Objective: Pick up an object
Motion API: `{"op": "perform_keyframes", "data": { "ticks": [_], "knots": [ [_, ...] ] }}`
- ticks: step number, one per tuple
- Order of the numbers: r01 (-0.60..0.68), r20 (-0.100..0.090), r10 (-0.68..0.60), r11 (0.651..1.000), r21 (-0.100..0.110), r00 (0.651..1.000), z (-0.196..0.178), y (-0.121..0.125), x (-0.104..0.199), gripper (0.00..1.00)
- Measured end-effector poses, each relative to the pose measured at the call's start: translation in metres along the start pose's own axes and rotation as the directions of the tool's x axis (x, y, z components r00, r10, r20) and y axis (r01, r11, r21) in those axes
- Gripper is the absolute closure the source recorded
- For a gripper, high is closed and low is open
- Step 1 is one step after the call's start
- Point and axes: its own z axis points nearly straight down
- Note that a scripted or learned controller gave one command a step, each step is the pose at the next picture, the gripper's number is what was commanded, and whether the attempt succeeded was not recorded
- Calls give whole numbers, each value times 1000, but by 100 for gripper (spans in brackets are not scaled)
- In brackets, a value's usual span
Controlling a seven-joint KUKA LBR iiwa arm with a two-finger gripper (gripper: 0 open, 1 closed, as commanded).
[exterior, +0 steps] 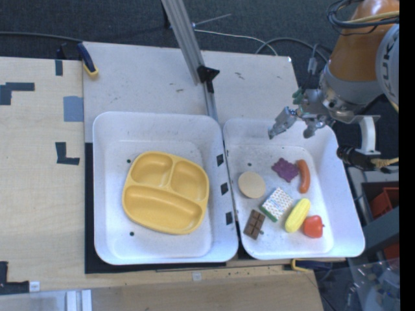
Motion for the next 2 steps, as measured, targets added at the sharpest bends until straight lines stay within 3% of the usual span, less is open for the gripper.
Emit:
{"op": "perform_keyframes", "data": {
  "ticks": [1,2],
  "knots": [
    [0,0,0,1000,0,1000,0,0,0,0],
    [-2,0,2,1000,7,1000,64,-4,1,0]
  ]
}}
